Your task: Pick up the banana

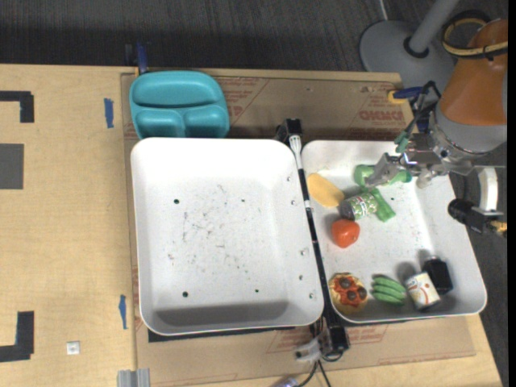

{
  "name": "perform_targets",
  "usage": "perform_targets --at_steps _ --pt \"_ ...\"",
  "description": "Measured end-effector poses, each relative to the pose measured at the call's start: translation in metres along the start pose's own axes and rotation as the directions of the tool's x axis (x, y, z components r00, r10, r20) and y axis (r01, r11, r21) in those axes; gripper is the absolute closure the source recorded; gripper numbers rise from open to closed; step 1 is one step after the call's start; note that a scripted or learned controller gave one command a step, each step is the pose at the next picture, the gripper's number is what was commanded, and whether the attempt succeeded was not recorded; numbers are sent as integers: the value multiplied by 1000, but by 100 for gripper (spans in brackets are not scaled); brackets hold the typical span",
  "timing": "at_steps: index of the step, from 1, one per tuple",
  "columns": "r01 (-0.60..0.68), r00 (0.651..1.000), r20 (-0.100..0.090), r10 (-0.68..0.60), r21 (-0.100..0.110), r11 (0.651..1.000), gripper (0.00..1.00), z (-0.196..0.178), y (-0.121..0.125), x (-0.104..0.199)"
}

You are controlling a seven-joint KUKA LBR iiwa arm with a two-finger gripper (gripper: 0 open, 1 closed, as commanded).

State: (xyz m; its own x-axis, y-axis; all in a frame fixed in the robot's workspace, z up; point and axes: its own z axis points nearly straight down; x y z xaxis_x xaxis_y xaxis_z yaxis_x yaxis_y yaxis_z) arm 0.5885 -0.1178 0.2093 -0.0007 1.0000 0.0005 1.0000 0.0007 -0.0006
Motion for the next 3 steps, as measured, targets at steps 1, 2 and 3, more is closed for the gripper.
perform_targets --at_steps 1,2,3 --pt "229 973 -1 -229 2 973 0 25 -68 31" --pt "373 928 -1 -373 1 928 0 25 -94 141" --pt "191 982 0 -191 0 982 0 25 -109 205"
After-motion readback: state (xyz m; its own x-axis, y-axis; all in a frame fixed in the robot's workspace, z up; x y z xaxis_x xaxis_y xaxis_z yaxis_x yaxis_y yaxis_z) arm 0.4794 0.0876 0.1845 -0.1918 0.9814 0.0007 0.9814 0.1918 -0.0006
